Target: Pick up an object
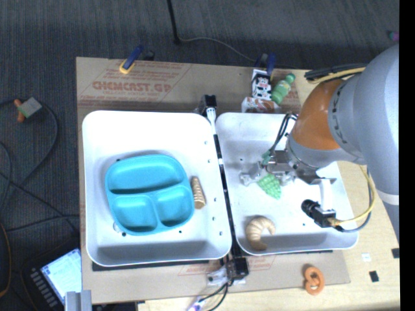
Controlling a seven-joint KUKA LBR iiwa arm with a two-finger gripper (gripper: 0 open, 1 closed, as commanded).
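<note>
The bench [130, 86] carries two shallow white bins side by side, the left bin [97, 173] and the right bin [240, 128]. The grey arm [382, 109] with its orange band reaches in over the right bin. In the left bin lies a blue sectioned tray [148, 193], with a small brown roll-shaped piece [198, 192] touching its right edge. The claw [269, 173] hangs low over the middle of the right bin — a green knobbly object [270, 186] sits right at its tips, though I cannot tell how far it is open or whether it grips it. A tan shell-like object [259, 230] lies near that bin's front wall.
</note>
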